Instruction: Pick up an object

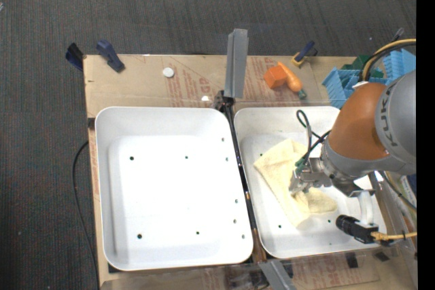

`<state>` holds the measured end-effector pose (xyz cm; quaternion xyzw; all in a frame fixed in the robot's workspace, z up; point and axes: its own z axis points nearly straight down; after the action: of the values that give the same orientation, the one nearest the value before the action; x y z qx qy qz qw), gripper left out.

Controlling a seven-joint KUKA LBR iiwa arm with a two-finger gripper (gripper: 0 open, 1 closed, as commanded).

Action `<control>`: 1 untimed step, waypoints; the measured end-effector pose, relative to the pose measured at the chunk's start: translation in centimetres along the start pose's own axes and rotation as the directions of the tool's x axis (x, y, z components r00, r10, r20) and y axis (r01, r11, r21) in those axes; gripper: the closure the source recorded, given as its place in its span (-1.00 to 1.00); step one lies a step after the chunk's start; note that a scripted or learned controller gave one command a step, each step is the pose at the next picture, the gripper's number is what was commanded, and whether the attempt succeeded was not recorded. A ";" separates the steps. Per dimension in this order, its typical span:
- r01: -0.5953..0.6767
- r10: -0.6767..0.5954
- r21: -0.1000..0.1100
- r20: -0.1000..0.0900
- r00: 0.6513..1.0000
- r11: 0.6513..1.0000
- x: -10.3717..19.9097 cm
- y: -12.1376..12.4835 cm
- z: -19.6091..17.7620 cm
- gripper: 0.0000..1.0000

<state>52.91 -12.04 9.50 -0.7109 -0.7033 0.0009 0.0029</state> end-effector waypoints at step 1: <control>0.000 0.000 0.000 0.000 1.000 1.000 0.0 0.0 0.0 -1.00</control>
<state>52.91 -12.04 9.50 -0.7109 -0.7033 0.0010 0.0029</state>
